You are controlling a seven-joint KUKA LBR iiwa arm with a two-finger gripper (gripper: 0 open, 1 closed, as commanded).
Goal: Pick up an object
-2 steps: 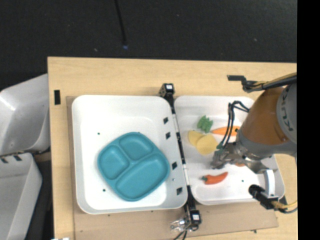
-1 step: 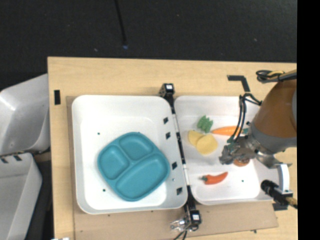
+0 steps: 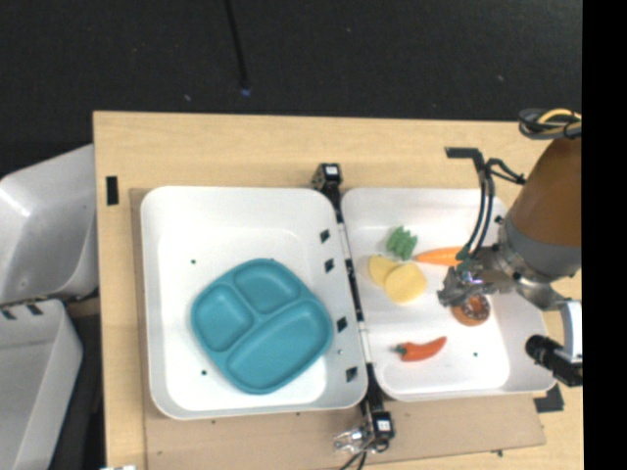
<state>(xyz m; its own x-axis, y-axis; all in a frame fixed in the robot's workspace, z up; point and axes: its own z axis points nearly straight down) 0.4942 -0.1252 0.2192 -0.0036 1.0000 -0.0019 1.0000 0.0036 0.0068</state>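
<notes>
While gripper point(image 3: 468, 297) hovers over right bin point(image 3: 490, 375) to choose: 1 carrot point(image 3: 438, 257), 1 lemon point(image 3: 404, 282), 1 chili point(image 3: 422, 350) beside it; finger state: cannot tell.

Food toys point(image 3: 404, 282) crowd hand point(image 3: 460, 292), tray point(image 3: 260, 324) well apart

I read everything off the yellow lemon-like fruit point(image 3: 405, 282) in the right bin point(image 3: 490, 378). A smaller yellow piece point(image 3: 379, 267) touches its left side. A green leafy piece point(image 3: 401, 242) sits just above it. A carrot point(image 3: 438, 256) lies to its upper right. A red chili point(image 3: 422, 349) lies below it, apart. The gripper point(image 3: 462, 291) hangs just right of it, over a brownish round thing point(image 3: 472, 309). Well left, the left bin point(image 3: 167, 262) holds a blue divided plate point(image 3: 260, 324).
</notes>
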